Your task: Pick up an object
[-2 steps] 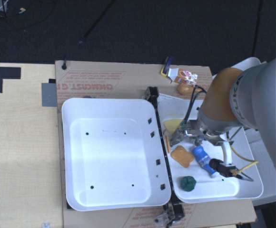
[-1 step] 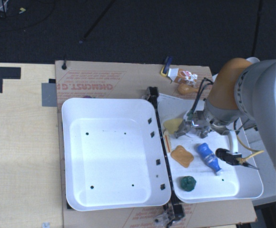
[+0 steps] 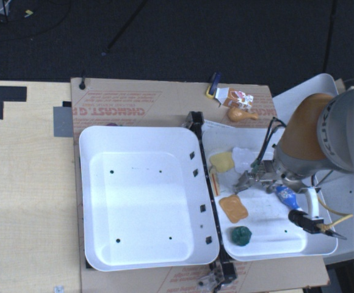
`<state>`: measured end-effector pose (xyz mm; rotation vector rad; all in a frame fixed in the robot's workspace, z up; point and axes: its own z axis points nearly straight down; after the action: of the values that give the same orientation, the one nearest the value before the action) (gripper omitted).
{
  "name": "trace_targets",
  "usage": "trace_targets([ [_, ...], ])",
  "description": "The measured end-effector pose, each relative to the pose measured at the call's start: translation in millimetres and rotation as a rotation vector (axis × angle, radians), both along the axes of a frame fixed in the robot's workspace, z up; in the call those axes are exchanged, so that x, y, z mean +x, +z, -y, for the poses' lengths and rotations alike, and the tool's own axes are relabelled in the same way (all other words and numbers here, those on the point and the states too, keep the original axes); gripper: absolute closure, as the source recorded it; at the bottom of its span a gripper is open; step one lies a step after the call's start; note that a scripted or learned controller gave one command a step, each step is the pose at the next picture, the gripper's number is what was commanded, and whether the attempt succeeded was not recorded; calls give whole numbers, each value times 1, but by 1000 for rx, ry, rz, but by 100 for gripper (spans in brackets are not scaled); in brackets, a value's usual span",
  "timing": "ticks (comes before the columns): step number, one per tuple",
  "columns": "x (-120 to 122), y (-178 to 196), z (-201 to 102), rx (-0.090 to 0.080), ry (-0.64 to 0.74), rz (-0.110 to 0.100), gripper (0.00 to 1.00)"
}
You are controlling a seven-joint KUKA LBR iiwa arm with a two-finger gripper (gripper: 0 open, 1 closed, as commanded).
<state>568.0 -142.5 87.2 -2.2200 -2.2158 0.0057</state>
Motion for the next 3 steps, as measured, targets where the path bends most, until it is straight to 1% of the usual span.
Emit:
trace_targets([
  [1, 70, 1, -44, 0, 6, 8, 0],
  [2, 76, 1, -54, -5, 1, 7, 0],
  [3, 76, 2, -55, -8, 0, 8, 0],
])
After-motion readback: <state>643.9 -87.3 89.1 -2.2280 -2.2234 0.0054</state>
